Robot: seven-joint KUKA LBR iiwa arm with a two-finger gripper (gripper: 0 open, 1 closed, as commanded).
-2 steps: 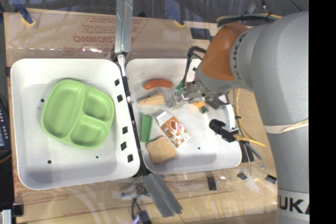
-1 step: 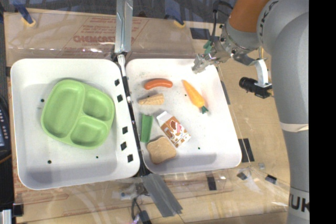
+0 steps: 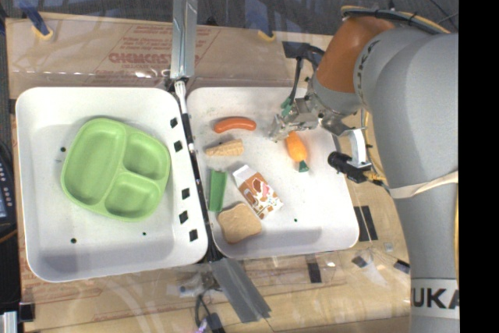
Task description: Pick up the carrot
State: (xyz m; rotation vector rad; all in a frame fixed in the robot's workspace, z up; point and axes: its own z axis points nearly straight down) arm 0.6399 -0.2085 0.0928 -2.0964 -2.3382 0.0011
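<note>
The carrot (image 3: 296,149), orange with a small green tip at its near end, lies in the right bin (image 3: 327,222) toward its right side. My gripper (image 3: 291,123) hangs just above the carrot's far end, close to it or touching it. The carrot's body lies on the bin floor below the gripper rather than between its fingers.
In the same bin lie an orange-red sausage (image 3: 235,124), a corn cob (image 3: 224,148), a green stick (image 3: 217,191), a small printed carton (image 3: 257,193) and a bread slice (image 3: 238,223). A green divided plate (image 3: 115,166) fills the left bin (image 3: 39,246). The arm covers the right bin's right rim.
</note>
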